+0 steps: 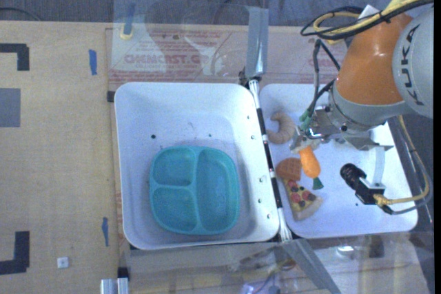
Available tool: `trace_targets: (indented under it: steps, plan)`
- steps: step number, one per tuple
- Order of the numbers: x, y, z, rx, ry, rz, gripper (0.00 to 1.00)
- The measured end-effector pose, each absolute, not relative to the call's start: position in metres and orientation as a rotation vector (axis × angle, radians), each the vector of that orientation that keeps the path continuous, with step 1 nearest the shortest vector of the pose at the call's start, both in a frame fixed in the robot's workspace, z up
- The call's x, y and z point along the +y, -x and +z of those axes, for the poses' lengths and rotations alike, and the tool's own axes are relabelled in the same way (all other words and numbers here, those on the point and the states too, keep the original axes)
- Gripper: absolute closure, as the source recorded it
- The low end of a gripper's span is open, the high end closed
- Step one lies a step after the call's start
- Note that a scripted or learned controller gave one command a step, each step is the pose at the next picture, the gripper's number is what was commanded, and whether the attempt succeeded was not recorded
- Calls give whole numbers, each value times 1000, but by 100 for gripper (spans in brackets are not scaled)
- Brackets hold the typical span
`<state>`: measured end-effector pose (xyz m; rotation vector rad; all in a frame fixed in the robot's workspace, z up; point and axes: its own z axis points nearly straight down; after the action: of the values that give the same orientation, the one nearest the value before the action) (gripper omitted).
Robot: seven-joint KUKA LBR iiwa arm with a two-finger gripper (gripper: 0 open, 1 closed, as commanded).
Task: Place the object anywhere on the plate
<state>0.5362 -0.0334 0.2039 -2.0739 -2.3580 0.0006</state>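
Toy carrot (310,163), orange with its green top pointing toward the near edge, lies in the right bin (393,217) near that bin's left wall. You see the gripper (308,141) directly over the carrot's blunt end, close to it or touching it, though you cannot tell which. You cannot tell either whether the gripper is released or clenched, since the wrist hides it. Just left of the carrot sits a reddish-brown toy food piece (289,167), and a toy pizza slice (302,197) lies just below both. A tan croissant-shaped toy (281,127) rests farther back, against the same wall. The teal divided plate (195,189) sits in the left bin (138,113), toward its near side, nothing on it. The arm's orange band (368,72) hangs above the right bin.
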Motion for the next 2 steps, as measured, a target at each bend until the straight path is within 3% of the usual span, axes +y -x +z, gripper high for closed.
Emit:
trace_targets:
  steps: [1,2]
  plan:
    - [41,-564,190,-2546,1844,-2,100]
    - [113,-540,194,-2638,1703,1,100]
